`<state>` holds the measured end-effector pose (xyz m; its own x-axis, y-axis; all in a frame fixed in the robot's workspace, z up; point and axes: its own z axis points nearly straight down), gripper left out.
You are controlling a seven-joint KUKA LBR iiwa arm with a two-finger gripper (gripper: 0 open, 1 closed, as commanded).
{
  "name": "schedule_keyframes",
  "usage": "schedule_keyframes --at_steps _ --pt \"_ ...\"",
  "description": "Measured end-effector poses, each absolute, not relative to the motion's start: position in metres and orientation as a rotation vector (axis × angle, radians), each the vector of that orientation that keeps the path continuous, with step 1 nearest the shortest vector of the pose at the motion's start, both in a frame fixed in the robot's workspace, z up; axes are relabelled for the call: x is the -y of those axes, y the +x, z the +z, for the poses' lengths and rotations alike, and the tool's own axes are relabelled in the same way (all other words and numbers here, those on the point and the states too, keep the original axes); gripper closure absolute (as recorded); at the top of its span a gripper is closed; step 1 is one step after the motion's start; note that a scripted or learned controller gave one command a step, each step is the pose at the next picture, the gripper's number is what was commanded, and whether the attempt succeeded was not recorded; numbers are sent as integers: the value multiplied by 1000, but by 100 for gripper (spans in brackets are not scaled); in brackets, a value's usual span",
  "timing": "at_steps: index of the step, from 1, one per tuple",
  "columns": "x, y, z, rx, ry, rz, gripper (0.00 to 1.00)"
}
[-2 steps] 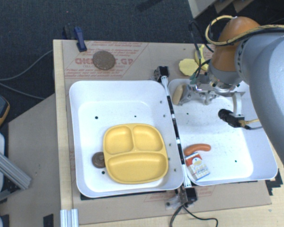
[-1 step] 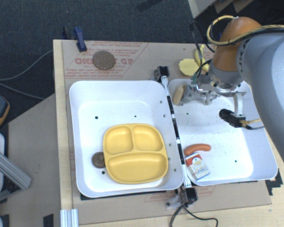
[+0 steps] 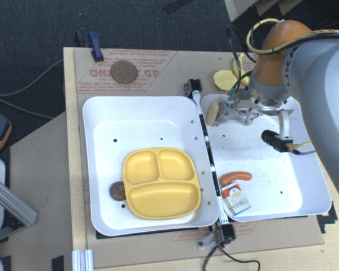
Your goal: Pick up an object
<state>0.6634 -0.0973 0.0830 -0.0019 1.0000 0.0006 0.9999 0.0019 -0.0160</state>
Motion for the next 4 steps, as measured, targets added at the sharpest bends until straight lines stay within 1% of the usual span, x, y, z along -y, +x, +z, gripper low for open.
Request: schedule_keyframes --at_steps 3,4 --pt "95 663 83 2215 -2213 20 0" --pt "96 662 83 2216 -2215 12 0"
